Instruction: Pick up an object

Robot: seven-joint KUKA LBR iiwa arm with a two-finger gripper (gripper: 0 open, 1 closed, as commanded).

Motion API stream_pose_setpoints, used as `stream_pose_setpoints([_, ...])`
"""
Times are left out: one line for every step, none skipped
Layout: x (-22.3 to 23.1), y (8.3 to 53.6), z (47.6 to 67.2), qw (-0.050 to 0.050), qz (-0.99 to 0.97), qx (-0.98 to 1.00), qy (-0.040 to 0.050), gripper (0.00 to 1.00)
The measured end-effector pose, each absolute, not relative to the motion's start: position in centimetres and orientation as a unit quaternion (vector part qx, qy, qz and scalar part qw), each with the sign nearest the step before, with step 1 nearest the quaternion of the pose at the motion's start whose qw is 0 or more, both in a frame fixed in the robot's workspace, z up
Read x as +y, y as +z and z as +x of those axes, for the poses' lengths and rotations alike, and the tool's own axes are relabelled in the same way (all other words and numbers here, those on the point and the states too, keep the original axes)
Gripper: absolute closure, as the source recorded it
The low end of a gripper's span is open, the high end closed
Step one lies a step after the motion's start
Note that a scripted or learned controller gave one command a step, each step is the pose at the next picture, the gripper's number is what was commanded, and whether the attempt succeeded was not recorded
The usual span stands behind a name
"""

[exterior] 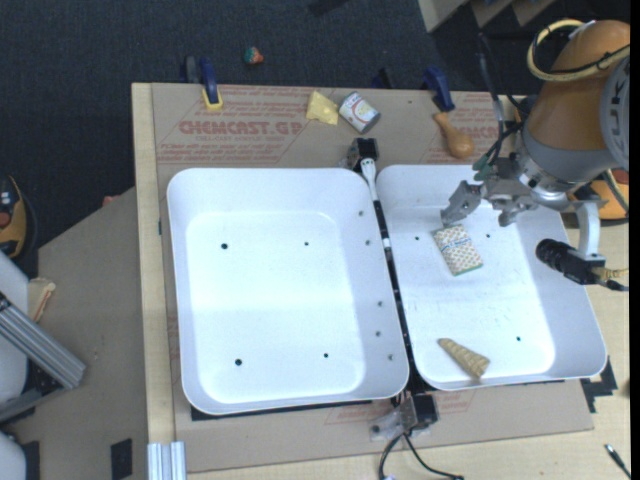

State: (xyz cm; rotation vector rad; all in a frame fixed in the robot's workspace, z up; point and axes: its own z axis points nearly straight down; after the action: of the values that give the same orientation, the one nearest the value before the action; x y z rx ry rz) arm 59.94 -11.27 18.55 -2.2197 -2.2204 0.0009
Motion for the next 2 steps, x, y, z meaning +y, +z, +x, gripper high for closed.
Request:
stream_pose_setpoints([-12.1, 8.3, 56.8, -0.003, -0.707, -0.707, 0.0001, 0.00])
stream_pose_setpoints([-10.7, 8.6, 63.5, -0.003, -0.706, -0.708, -0.0020, 0.00])
